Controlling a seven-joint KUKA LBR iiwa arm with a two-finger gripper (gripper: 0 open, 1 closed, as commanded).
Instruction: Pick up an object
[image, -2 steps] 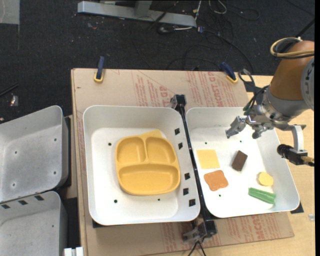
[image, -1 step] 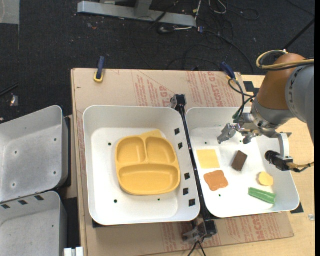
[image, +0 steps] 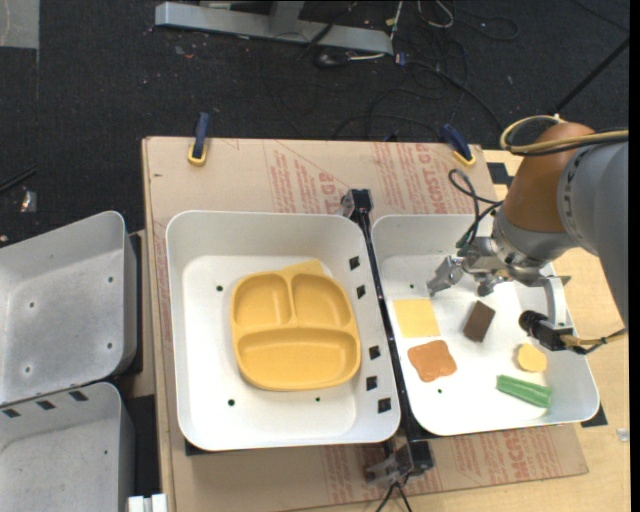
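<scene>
In the right bin (image: 420, 235) lie a pale yellow square slice (image: 416, 318), a dark brown block (image: 479, 321), an orange-brown flat piece (image: 431, 360), a small yellow round piece (image: 531, 358) and a green stick (image: 524, 390). My gripper (image: 463, 280) hovers over the bin's upper middle, just above and between the yellow slice and the brown block. It is open, its fingers spread, with nothing between them.
The left bin (image: 200, 300) holds a yellow divided tray (image: 296, 330). A black divider (image: 378, 310) runs between the bins. Grey metal panels (image: 60, 290) lie off the bench to the left. Blue-and-yellow clamps (image: 199, 138) grip the board's far edge.
</scene>
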